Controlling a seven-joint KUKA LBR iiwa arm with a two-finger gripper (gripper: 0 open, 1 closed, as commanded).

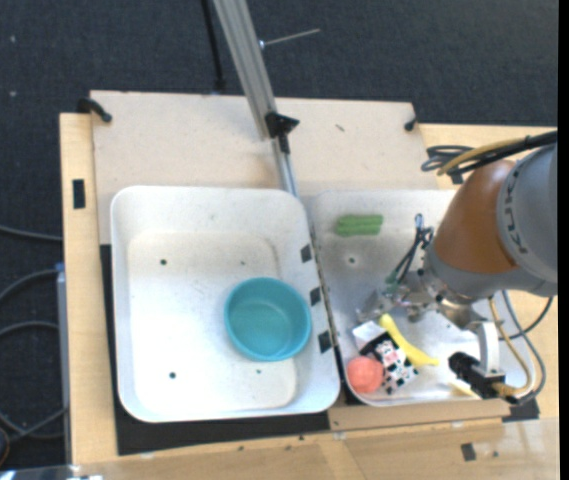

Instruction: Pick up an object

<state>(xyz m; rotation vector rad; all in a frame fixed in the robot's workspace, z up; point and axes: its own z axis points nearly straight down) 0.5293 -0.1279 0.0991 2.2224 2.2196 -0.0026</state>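
The bench (194,138) is the largest thing, a pale wooden board on a dark carpet floor (84,28); it lies under the pincer and spreads far to its left and upward in the picture. Two white bins stand on it side by side; the left bin (164,228) is to the left of the pincer, and the right bin (349,268) is directly under it. The arm (509,223), grey with an orange band, enters from the right and bends down over the right bin; it covers a big part of that bin. A slanted metal pole (249,53) rises up and to the left of the pincer, above the gap between the bins.

The pincer (404,303) hangs low in the right bin, among the objects; cables and metal parts crowd around it, so I cannot tell if it is released or clenched, and I see no object in it.

A blue bowl (267,318) sits in the left bin, well apart to the left of the pincer; a green block (359,225) lies in the right bin, above and a little left of the pincer; a yellow banana-shaped object (406,339) lies just below the pincer, very near it; a black and white patterned item (392,360) lies below that, near the front wall; a pink ball (366,373) rests beside it, below and left of the pincer.
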